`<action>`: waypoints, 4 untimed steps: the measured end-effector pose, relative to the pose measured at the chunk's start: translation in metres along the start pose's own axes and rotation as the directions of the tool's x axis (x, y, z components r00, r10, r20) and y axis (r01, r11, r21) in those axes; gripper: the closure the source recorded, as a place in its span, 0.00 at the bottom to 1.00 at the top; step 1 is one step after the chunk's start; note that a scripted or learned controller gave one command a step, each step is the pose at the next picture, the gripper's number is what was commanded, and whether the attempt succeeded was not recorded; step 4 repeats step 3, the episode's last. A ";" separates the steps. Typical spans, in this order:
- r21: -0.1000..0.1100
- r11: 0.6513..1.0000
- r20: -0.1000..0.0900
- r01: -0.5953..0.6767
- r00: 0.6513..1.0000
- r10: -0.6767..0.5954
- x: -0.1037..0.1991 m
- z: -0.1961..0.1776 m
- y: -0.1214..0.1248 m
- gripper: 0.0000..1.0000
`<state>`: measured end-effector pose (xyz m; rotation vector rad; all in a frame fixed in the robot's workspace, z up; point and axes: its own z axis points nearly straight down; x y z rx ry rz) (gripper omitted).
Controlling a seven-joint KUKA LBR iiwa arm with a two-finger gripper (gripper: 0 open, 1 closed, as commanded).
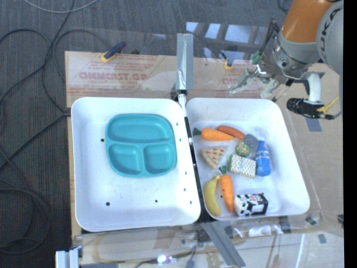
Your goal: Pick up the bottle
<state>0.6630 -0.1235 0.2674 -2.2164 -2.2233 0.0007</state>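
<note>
Fingers (254, 82) spread wide above the right bin's (290, 144) far rim, bottle (262, 158) lying (cap pointing away), long axis near-vertical

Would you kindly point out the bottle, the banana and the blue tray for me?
bottle (263, 159), camera view, on its blue body.
banana (211, 196), camera view, on the middle of its curve.
blue tray (141, 144), camera view, on the ridge between its compartments.

Left bin (89, 205): teal three-compartment tray (141, 144). Right bin (290, 177): two carrots (217, 134) (226, 190) (one at the back edge, one upright beside the banana (211, 197)), a waffle wedge (213, 156), a small can (246, 146), a green patterned box (242, 166), a cow-print carton (250, 204).
</note>
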 end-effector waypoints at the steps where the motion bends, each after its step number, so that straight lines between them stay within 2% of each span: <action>1: 0.002 0.999 0.004 -0.040 0.999 0.040 -0.046 0.138 -0.010 0.00; 2: -0.008 0.991 0.005 -0.135 0.991 0.135 -0.068 0.179 -0.062 0.00; 3: -0.012 0.969 -0.015 -0.246 0.969 0.246 -0.079 0.177 -0.099 0.00; 4: -0.012 0.969 -0.015 -0.246 0.969 0.246 -0.079 0.177 -0.099 0.00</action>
